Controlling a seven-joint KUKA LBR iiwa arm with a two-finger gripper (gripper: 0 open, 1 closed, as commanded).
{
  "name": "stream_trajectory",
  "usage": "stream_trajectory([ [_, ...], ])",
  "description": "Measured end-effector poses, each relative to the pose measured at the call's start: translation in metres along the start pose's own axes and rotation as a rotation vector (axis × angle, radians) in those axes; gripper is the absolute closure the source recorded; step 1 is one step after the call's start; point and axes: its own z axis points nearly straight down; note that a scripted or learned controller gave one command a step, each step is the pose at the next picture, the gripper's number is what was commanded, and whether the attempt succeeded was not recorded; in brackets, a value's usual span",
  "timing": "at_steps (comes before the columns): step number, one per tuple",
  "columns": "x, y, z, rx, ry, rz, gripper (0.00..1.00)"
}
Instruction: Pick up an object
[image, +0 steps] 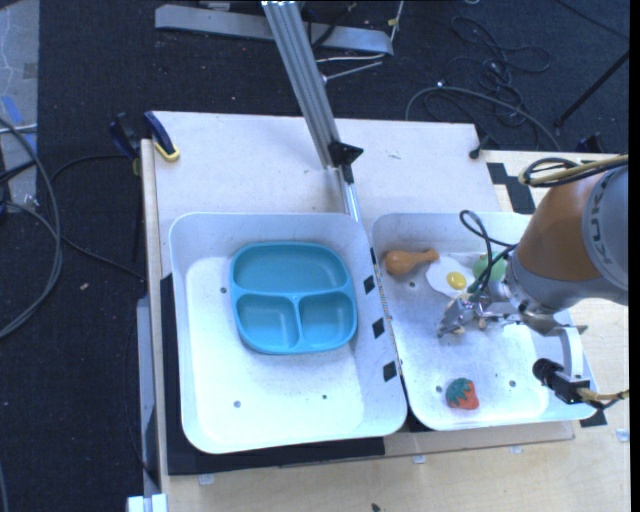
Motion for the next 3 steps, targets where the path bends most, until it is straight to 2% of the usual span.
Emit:
stream_trajectory([
  [1, 0.000, 0.001, 0.004, -0.005, -0.001, 0.000, 0.00],
  [2, -0.001, 0.002, -0.008, -0.011, -0.004, 0.001, 1.00],
  [3, 0.006, -0.002, -0.067, -0.008, -0.002, -0.003, 1.00],
])
